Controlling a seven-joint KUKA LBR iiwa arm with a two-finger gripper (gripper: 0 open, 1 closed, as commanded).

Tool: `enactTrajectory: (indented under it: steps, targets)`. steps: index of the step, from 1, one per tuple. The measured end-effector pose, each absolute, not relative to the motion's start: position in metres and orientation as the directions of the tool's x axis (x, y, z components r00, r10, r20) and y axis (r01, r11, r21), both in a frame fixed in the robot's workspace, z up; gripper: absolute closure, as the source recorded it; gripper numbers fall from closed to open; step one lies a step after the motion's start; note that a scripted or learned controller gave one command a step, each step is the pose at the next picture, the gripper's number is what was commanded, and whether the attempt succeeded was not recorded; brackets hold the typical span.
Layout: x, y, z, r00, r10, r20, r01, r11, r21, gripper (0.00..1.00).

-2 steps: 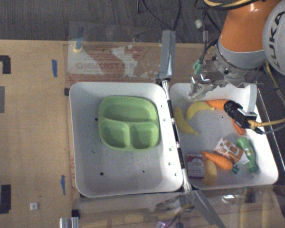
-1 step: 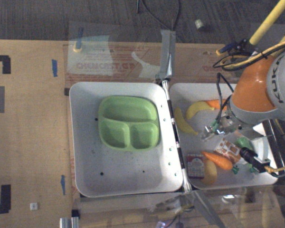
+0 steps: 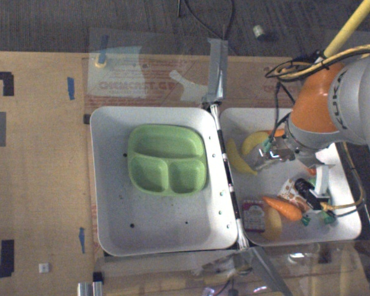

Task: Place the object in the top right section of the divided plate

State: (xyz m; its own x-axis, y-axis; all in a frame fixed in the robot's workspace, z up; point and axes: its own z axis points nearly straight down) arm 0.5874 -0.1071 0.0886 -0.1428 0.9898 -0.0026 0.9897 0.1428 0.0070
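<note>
The green divided plate (image 3: 166,135) lies in the left bin (image 3: 148,227), nearer its far edge than its near edge. Its long axis runs left to right, with one long section along the far side and two smaller ones side by side along the near side; all three are bare. The gripper (image 3: 266,156) is low in the right bin (image 3: 339,224), toward its far left corner; whether it is released or clenched cannot be told. Just beside it lies a banana (image 3: 239,159), close along the bin's left edge, its long axis slanting from the far left down toward the gripper. A round yellow fruit (image 3: 254,142) sits touching the banana on its far side. Which of the two the gripper is over cannot be told. A carrot (image 3: 282,207) lies near the near edge, its thin end pointing left.
</note>
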Motion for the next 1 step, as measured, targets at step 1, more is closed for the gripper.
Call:
enactTrajectory:
  steps: [1]
  targets:
    - [0.6405, -0.1197, 0.0882, -0.088, 0.996, -0.004, 0.996, 0.088, 0.009, 1.0]
